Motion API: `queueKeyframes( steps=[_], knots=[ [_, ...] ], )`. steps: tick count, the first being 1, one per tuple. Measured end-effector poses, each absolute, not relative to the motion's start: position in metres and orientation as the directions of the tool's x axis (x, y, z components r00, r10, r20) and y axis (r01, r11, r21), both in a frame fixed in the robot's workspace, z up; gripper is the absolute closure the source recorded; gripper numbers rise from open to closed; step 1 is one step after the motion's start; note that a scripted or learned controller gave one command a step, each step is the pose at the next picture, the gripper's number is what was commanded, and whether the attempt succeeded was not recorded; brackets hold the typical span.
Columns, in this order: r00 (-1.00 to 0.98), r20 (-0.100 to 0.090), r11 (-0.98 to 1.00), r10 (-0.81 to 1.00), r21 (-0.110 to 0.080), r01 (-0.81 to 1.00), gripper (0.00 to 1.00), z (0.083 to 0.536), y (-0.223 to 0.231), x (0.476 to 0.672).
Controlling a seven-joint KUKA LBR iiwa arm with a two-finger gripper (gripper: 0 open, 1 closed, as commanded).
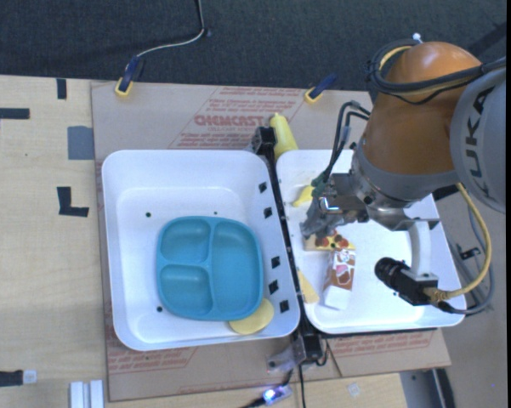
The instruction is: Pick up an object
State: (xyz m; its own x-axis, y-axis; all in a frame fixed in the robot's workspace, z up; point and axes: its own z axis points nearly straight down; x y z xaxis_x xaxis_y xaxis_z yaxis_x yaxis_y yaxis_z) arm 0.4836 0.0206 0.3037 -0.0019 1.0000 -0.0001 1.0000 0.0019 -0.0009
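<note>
I'm over the right bin [425, 308] now, gripper [316, 221] low near its left wall, at about nine o'clock in that bin. From up here I cannot tell how the claw is set or whether it has anything; the wrist and cabling crowd the spot.

Just below the gripper, at its six o'clock, lies a small carton [342, 277], white and brown with red print, long axis running toward six. Right under the tip there's a small printed packet [330, 243] touching the carton's top end. A yellow piece [302, 196] sits at the gripper's eleven o'clock against the bin wall.

My read: the carton is the likeliest target. It looks light and boxy, stiff enough to take a squeeze but probably crushable if clamped hard, and its printed faces may be slick. I'd take it across its narrow width near the middle, so it doesn't swing.

The left bin [123, 185] holds a blue divided plate [210, 267] with a yellow disc [253, 320] tucked under its five o'clock edge. Flat and awkward, I'd leave those.
</note>
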Motion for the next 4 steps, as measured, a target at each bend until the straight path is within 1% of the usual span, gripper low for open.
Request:
queueKeyframes(
  steps=[1,2,3,4],
  knots=[
    [-0.006,0.003,0.006,1.000,0.018,1.000,1.00,0.479,0.051,0.485],
    [-0.003,-0.003,0.002,1.000,-0.019,1.000,1.00,0.283,0.078,0.481],
    [0.002,-0.002,-0.002,1.000,-0.012,1.000,1.00,0.178,0.061,0.490],
    [-0.007,0.003,0.007,1.000,0.020,1.000,1.00,0.332,0.102,0.570]
  ],
)
